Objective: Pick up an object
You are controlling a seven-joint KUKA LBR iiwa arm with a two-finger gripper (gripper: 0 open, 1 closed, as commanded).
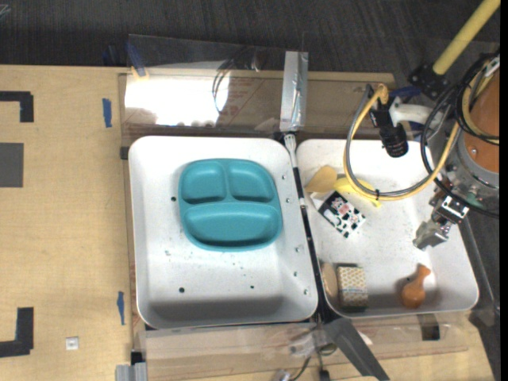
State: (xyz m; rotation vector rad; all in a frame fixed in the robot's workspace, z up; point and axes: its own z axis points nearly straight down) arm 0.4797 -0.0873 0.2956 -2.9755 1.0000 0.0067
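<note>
My gripper [431, 236] hangs over the right side of the right bin [381, 157], at the end of the grey arm that enters from the right. Nothing shows between its fingers. Below it, near the bin's front right corner, lies an orange pear-shaped toy [414, 288]. A small tan woven block [352, 284] sits at the bin's front left. A black-and-white patterned card [342, 213] lies near the bin's left wall, with a pale yellow piece [324, 180] just behind it. The left bin [151, 236] holds a teal divided plate [230, 202].
A yellow cable [355, 157] loops down over the back of the right bin from a black fitting [392, 139]. A clear plastic panel [198, 94] stands behind the left bin. Wooden bench surface extends to the left.
</note>
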